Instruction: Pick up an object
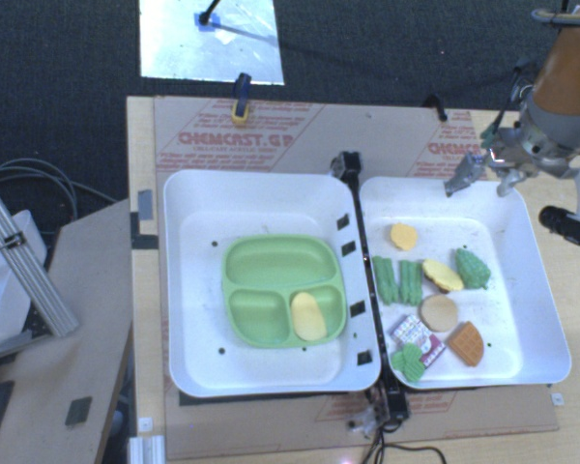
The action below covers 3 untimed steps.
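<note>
My gripper hangs over the far edge of the right bin, its two grey fingers spread apart with nothing between them. Below it in the bin lie toy foods: a round yellow piece, green bean pods, a yellow banana-like piece, a green leafy piece, a tan round cookie, an orange waffle wedge, a pink-white wrapper and a small green piece. All lie apart from the gripper.
The left bin holds a green divided tray with a pale yellow piece in its lower right compartment. A black hinge strip runs between the bins. A yellow-blue clamp stands at the bench's far edge.
</note>
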Motion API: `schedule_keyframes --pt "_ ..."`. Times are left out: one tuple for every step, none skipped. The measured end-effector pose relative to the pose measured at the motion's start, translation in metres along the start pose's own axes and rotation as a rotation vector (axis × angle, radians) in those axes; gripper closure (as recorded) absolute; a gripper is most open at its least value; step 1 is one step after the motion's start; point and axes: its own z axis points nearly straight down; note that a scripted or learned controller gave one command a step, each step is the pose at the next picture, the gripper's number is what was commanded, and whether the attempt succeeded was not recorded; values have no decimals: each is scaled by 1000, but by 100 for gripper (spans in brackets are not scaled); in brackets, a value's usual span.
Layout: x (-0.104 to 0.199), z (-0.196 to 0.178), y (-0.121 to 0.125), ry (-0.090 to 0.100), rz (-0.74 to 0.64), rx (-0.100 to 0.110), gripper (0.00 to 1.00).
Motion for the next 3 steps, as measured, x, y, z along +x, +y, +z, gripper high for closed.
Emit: schedule_keyframes --pt "37 -20 -72 2 1 4 0" --pt "105 42 -136 4 -5 10 0" --pt "214 39 -164 6 -13 4 0"
